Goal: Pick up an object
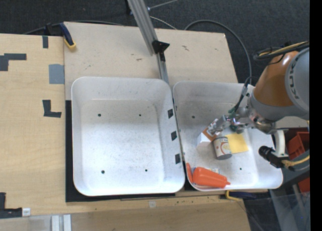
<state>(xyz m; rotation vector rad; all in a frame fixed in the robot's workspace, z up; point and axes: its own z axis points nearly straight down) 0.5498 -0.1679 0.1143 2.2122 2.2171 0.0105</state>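
Note:
In the right bin [201, 96], a small silver can [221, 147] stands near the middle, with a flat yellow block [238, 143] touching its right side. An orange carrot-shaped object [207, 176] lies along the bin's front wall. A small orange and white piece [207, 138] lies left of the can. My gripper [219, 125] reaches in from the right, low over the bin, just above and behind the can. Nothing visible sits between its fingers.
The left bin [90, 94] sits beside the right one, sharing a divider with black clips [173, 135]. A metal rail [143, 16] slants across the bench behind the bins. A red object [298, 144] sits at the far right under the arm.

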